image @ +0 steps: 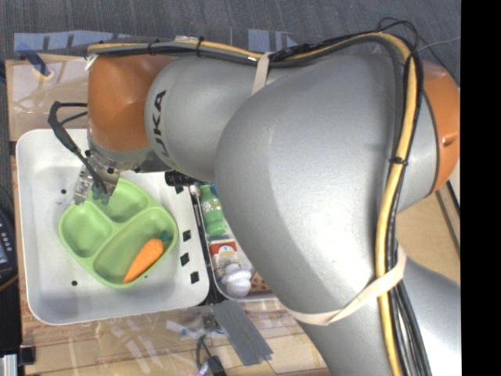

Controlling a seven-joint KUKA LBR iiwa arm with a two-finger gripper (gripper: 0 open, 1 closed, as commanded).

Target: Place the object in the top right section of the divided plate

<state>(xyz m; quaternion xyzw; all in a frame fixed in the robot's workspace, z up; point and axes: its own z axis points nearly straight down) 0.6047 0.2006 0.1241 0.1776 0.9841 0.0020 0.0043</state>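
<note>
A light green divided plate [88, 232] lies in the left white bin [47, 296]. An orange carrot [144, 258] rests in the plate's large lower section. My gripper [95, 185] hangs from the orange wrist band [117, 108], right over the plate's upper rim, at the edge of the top right section [127, 202]. Its metal tip is small and dark against the plate. I see nothing clearly held there. The big grey arm covers most of the right bin.
Along the right bin's left edge, a green bottle [211, 210], a red and white packet [225, 253] and a white rounded object [236, 282] peek out from under the arm. A black cable [63, 131] loops near the wrist. Grey tape [239, 331] lies on the bench in front.
</note>
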